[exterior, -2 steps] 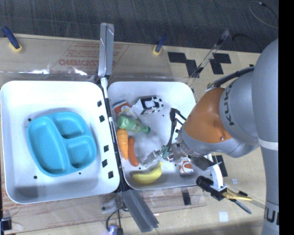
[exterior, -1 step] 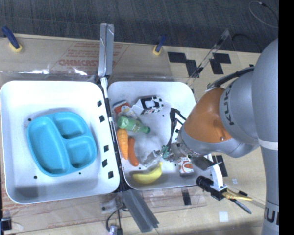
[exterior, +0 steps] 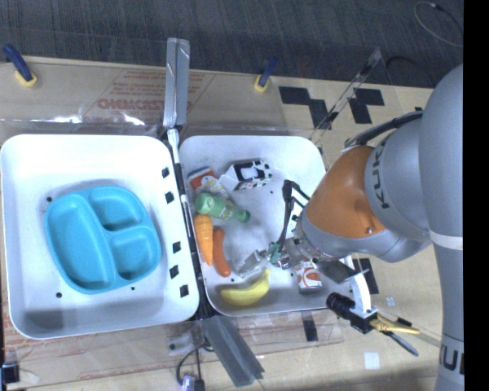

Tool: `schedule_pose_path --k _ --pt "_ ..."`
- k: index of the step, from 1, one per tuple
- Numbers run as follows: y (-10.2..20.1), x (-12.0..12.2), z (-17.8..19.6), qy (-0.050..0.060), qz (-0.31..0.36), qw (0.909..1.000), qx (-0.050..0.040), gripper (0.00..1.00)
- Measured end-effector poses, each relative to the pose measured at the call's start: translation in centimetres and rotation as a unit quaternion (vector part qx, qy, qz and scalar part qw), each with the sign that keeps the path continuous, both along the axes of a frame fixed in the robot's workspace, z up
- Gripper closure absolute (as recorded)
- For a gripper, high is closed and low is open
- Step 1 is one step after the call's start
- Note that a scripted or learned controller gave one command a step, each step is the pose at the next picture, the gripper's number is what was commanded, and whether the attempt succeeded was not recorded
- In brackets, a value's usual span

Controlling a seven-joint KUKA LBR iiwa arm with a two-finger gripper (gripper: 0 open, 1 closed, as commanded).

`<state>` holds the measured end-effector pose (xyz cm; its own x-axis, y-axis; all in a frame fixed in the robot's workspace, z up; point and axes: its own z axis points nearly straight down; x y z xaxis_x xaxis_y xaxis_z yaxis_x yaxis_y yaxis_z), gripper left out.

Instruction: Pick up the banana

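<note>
The banana [exterior: 246,291] lies at the near edge of the right bin [exterior: 318,163], just beside the gripper [exterior: 269,255], whose opening I cannot tell, so it should drop squarely over the fruit's middle, clear of the carrot [exterior: 204,237] and green bottle [exterior: 222,208] beyond.

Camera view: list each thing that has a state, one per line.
banana: lying in the right bin, not held
carrot: lying flat by the bin's left wall
blue tray: lying flat in the left bin
gripper: low over the right bin, above the banana
</note>
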<state>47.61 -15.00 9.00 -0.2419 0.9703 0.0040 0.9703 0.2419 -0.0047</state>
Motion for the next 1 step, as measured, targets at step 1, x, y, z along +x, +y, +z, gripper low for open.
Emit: schedule_pose_path --k 1 --pt "0.0 0.0 0.0 0.0 0.0 1.0 0.0 0.0"
